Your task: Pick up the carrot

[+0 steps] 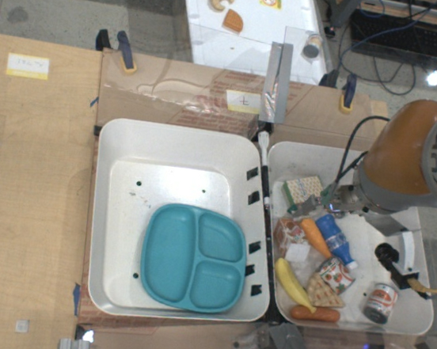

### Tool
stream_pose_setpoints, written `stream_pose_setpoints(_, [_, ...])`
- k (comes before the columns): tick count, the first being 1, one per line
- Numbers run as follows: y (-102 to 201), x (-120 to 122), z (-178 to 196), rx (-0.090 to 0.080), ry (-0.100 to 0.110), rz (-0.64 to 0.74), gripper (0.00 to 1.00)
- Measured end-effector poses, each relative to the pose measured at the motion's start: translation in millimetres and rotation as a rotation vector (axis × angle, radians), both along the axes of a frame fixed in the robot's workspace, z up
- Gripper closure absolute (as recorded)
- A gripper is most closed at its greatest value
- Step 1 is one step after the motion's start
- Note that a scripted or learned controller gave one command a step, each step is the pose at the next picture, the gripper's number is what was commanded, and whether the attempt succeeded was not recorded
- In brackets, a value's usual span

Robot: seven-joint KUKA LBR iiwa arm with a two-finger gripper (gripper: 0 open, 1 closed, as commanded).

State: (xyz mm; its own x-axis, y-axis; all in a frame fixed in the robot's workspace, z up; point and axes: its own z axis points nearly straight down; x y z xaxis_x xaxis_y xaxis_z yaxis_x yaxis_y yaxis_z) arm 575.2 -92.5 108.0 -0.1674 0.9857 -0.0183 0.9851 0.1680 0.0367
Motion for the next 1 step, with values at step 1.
stream_pose_setpoints(1, [6.1, -10.1, -0.8, -0.013, 0.001, 0.12, 0.0])
